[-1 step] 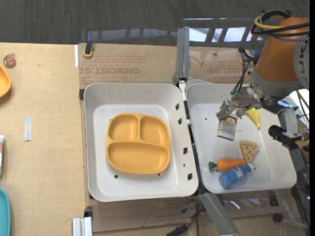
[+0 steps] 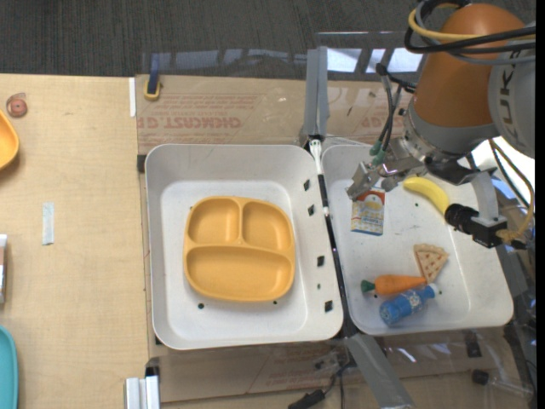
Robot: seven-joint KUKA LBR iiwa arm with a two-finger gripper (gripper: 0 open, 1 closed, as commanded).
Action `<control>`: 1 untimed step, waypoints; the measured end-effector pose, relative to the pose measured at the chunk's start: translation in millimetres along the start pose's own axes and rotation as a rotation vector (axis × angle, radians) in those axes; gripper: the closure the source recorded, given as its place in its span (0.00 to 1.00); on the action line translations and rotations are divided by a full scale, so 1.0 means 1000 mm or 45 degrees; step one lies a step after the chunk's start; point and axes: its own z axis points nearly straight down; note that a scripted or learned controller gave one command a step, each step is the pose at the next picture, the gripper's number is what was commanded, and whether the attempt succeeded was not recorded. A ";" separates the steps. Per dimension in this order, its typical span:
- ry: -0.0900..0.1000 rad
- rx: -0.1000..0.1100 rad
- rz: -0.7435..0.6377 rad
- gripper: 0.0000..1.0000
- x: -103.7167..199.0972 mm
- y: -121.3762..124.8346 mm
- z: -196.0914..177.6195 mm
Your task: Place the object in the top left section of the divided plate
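Note:
An orange divided plate lies in the left white bin, with two small sections at the top and one long section below. My gripper hangs low over the right bin, right above a small white and red carton that lies on the bin floor. A yellow banana lies just to the right of the gripper. The view from above leaves the gap between the gripper and the carton unclear.
In the right bin there are also a tan waffle-patterned wedge, an orange carrot and a blue bottle. A metal divider runs between the bins at the back. The grey and orange arm covers the right bin's far corner.

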 end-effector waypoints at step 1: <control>0.000 0.001 -0.137 1.00 0.083 0.020 -0.012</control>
